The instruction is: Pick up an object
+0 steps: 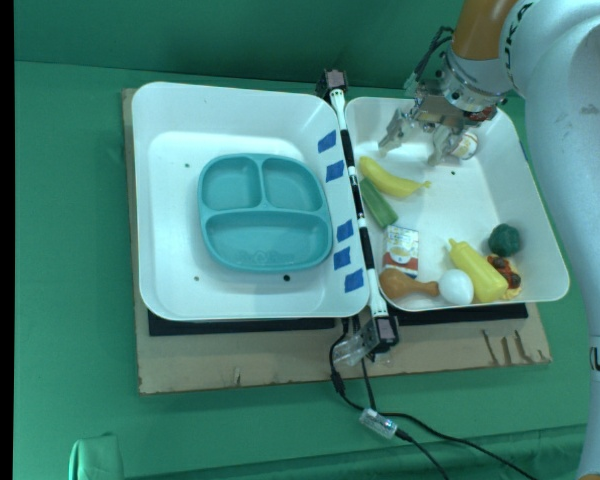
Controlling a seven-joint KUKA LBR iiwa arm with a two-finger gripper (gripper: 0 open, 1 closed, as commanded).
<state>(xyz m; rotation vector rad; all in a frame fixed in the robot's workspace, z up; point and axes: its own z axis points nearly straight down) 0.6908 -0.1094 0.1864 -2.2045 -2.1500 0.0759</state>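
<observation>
Jaws spread wide, empty, above right bin — banana just below them. Risk: curved peel rolls aside on closing — miss likely.

We see a divided plate in the left bin | banana, carton, egg in the right bin | gripper above its far end.

fixed above bench | looks down at a slant, from the front edge | mid range, takes in left bin, right bin and board under both | arm enters from right
</observation>
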